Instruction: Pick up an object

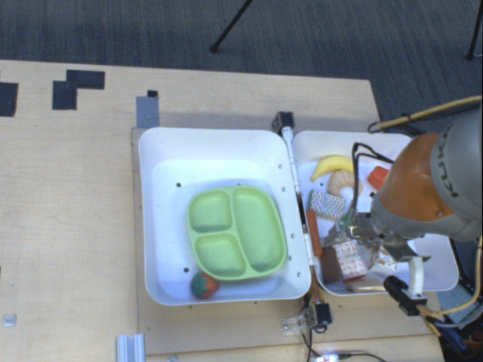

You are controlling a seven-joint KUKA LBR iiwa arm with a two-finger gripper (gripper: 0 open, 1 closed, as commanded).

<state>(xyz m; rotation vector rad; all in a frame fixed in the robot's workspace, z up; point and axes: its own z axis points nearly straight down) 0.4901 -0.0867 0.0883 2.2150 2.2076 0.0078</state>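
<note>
Where the arm (430, 187) reaches in over the right-hand bin (445, 266), you will find the end effector (361, 236) lowered among the clutter in that bin's near half, close to the table's (68, 225) near right corner. Its working end is tucked under the wrist and mixed in with the objects, so you cannot tell how wide it stands or whether it has hold of anything. Just beside it, toward the bin's near left corner, lies a small reddish patterned box (349, 261) with a dark brown item (330, 263) next to it; whether either touches the end effector is unclear from this angle. Farther back in the same bin you can see a yellow banana (332, 164), a pale round piece (339, 181) in front of it, a grey-and-white checked packet (325, 203) and a red-orange object (378, 176) partly under the arm. In the left-hand bin (162, 202), a green divided plate (236, 233) sits near the middle, with a small red and green ball (203, 285) against that bin's near edge.
</note>
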